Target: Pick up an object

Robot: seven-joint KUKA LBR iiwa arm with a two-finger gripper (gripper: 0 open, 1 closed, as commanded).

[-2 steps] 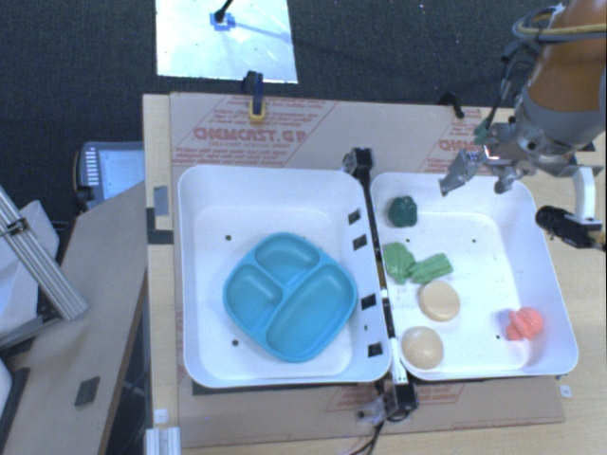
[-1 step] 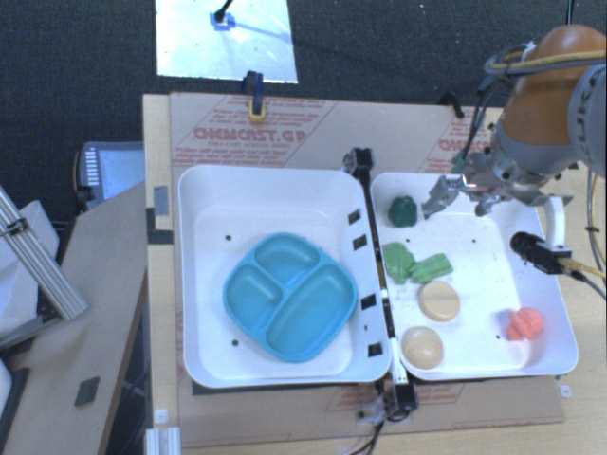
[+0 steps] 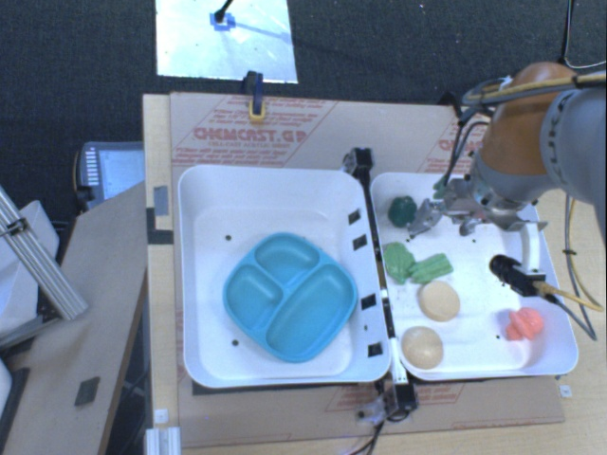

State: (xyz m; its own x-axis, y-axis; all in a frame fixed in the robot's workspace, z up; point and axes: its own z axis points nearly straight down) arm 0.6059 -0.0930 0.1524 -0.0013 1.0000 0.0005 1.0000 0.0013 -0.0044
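2 bins side by side — the left bin carries a blue divided plate; the right bin has the pickables. The gripper hovers just beside the dark green ball, a likely target; its finger state I cannot tell.

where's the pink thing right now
The pink object lies in the right bin, near its lower right corner in the camera view, apart from the two round beige pieces to its left.
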